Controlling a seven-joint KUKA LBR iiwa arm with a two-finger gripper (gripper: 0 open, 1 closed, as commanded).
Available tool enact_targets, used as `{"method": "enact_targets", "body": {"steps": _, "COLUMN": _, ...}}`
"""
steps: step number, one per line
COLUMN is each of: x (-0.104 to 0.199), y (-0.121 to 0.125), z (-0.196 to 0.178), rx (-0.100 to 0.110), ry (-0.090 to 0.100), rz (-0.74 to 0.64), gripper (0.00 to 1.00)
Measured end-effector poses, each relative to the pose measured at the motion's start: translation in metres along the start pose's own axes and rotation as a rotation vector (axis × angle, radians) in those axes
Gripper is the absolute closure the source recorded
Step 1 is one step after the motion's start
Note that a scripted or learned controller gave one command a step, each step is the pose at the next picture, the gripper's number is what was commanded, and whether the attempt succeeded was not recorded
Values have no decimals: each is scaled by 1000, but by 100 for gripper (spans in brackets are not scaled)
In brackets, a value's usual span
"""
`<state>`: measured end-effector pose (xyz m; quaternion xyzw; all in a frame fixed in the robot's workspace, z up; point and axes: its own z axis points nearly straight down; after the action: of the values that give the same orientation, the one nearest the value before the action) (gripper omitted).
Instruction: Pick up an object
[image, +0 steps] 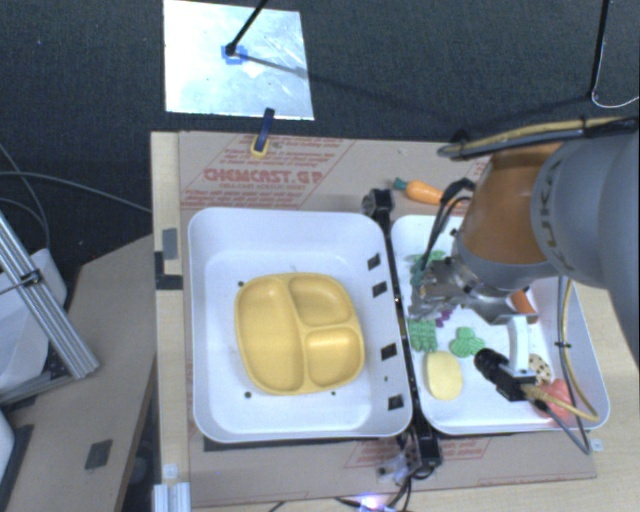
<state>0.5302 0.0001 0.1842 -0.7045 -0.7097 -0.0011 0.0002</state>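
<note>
The right bin (575, 385) holds several small toy foods. A pale yellow oval piece (444, 376) lies near its front left, with a green leafy piece (466, 344) just behind it. Another green piece (424, 336) and a small purple cluster (417, 322) lie by the bin's left wall. A speckled cookie (540, 368) sits to the right. The gripper (436, 293) hangs low over the left part of this bin, above the green and purple pieces. The arm's wrist hides what lies under it.
The left bin (215, 250) holds a yellow divided plate (298, 332). An orange carrot (422, 190) lies on the cardboard behind the right bin. Black clips line the wall between the bins. Cables and a black fitting (502, 374) trail across the right bin's front.
</note>
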Motion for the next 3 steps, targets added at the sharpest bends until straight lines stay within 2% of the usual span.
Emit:
{"method": "enact_targets", "body": {"steps": 1, "x": 27, "y": -19, "z": 0, "rx": 2, "ry": 0, "rz": 1, "gripper": 100}}
{"method": "enact_targets", "body": {"steps": 2, "x": 25, "y": -18, "z": 0, "rx": 1, "ry": -1, "rz": 4, "gripper": 0}}
{"method": "enact_targets", "body": {"steps": 3, "x": 4, "y": -44, "z": 0, "rx": 3, "ry": -2, "rz": 8, "gripper": 0}}
